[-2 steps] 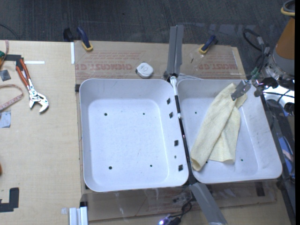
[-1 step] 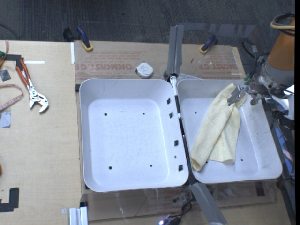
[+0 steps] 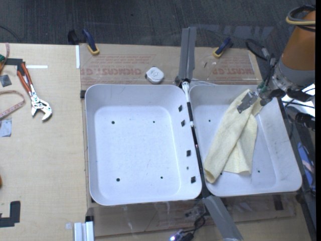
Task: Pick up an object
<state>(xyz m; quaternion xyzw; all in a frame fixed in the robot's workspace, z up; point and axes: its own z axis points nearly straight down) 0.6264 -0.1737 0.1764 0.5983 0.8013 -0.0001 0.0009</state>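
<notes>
Camera view: cloth crosses right bin, sidewalls clear.

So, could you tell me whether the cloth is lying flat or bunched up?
Bunched: the cloth drapes in long folds, its top corner raised at the gripper, in the right bin.

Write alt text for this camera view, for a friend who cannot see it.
A grey robot arm with an orange band reaches in from the right, its two-finger gripper at the top corner of a pale yellow cloth draped in the right shallow white bin. The left shallow white bin sits beside it, and red-handled pliers lie on the bench.
</notes>
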